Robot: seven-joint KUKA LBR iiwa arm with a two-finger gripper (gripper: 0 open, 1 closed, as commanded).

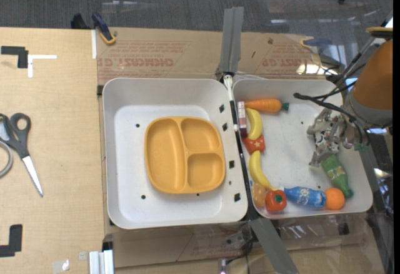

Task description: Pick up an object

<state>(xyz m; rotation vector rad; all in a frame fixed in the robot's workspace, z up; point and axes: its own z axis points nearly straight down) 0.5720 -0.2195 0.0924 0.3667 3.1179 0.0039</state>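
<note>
The pincer hangs low over the right bin; how far it is open cannot be told. A green bottle lies directly below it, apparently touching. Farther off lie an orange ball, blue bottle and tomato.

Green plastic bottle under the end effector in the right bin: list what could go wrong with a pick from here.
1. The end effector sits right at the top end of the green plastic bottle, not over its middle, so a grasp there may slip off.
2. That bottle lies close to the right white bin's wall, which may block a finger.
3. The small orange ball and the blue plastic bottle lie just beside it and may get knocked.
</note>
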